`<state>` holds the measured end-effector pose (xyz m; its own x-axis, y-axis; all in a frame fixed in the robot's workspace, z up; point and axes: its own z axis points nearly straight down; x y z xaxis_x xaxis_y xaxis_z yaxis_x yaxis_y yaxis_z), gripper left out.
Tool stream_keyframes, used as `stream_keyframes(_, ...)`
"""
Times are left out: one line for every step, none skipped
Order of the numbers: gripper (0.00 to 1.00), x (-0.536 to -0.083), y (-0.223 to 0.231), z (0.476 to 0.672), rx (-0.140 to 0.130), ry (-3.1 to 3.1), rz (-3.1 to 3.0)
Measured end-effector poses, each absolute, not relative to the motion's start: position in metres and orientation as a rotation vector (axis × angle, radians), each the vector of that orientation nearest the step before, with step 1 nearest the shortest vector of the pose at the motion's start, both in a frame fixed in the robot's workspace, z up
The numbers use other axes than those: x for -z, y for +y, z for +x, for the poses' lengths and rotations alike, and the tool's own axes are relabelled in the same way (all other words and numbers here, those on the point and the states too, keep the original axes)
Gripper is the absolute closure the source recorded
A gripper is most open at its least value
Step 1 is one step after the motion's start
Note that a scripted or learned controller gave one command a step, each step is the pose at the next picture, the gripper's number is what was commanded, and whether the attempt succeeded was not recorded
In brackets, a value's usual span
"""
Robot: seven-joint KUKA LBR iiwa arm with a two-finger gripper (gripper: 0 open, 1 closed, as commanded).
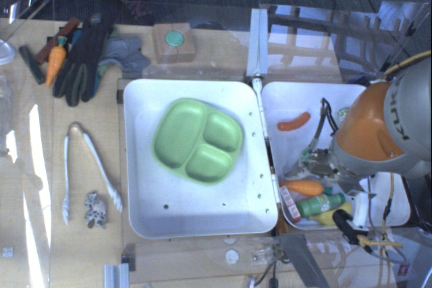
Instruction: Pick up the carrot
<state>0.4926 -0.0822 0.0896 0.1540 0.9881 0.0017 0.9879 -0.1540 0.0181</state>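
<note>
1. Camera view: the carrot [304, 187] lies in the right bin [283, 101] near its front edge, beside a green bottle [320, 204].
2. The gripper [314, 163] hovers just above the carrot; whether its jaws are open or closed, I cannot tell.
3. A green divided plate [198, 139] sits in the left bin [145, 212].

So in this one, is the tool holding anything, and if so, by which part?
It cannot be told. The tool sits low in the right bin, just above the carrot, but the arm's wrist hides its tips, so no hold on anything is visible.
</note>
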Motion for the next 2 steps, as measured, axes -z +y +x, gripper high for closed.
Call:
stream_keyframes(0.00,-0.090,-0.083,0.492,-0.022,1.978,2.427)
stream_keyframes(1.00,-0.102,-0.083,0.496,-0.033,1.975,2.420)
